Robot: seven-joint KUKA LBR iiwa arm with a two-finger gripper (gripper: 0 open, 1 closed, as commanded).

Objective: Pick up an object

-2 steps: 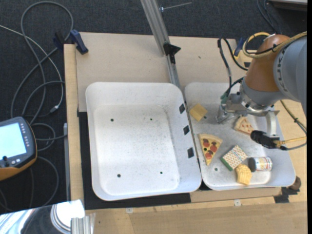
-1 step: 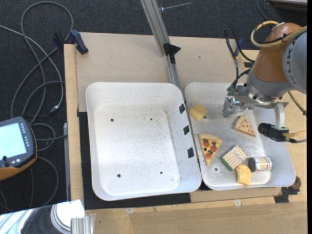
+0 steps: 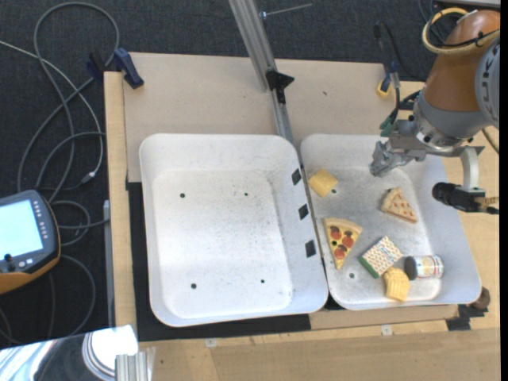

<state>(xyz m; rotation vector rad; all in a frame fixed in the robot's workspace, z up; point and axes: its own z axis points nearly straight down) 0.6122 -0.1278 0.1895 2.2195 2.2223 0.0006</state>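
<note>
The right bin [image 3: 349, 153] holds several small items. A yellow chunk [image 3: 323, 184] lies near its left wall. A pizza slice [image 3: 342, 240] lies below that. A tan wedge [image 3: 398, 205] sits toward the right. Along the front are a patterned green-edged block [image 3: 381, 255], a small jar [image 3: 425, 267] on its side and a yellow piece [image 3: 397, 284]. My gripper [image 3: 381, 163] hangs over the back of the right bin, up and left of the tan wedge, with nothing seen in it.
The left bin [image 3: 171, 161] sits beside the right one, with a metal pole [image 3: 255, 42] rising from between them at the back. Blue clamps [image 3: 127, 68] grip the bench's rear corners. A pendant [image 3: 24, 236] and cables lie on the floor at left.
</note>
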